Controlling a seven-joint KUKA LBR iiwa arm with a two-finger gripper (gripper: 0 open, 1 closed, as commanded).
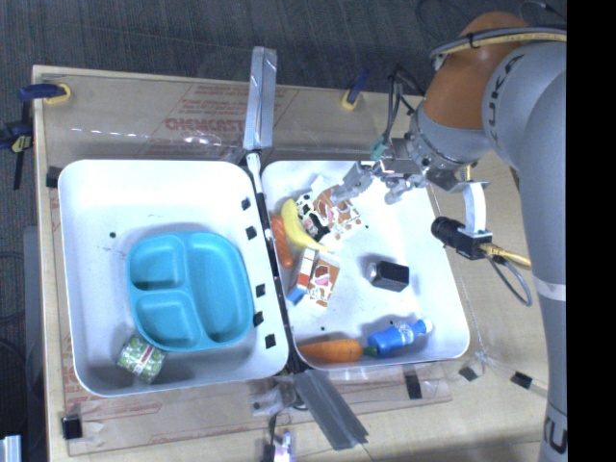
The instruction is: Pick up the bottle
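The gripper (377, 182), jaws wide and holding nothing, is hovering at twelve o'clock; the blue bottle (396, 337) (five o'clock) is lying untouched.

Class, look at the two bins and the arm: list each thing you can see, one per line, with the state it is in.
Bottle: lying on its side in the right bin, not held.
Carrot: lying beside the bottle at the near wall.
Banana: lying among small cartons.
Black block: lying apart on the bin floor.
Blue tray: flat in the left bin.
Gripper: over the right bin's far side, holding nothing.
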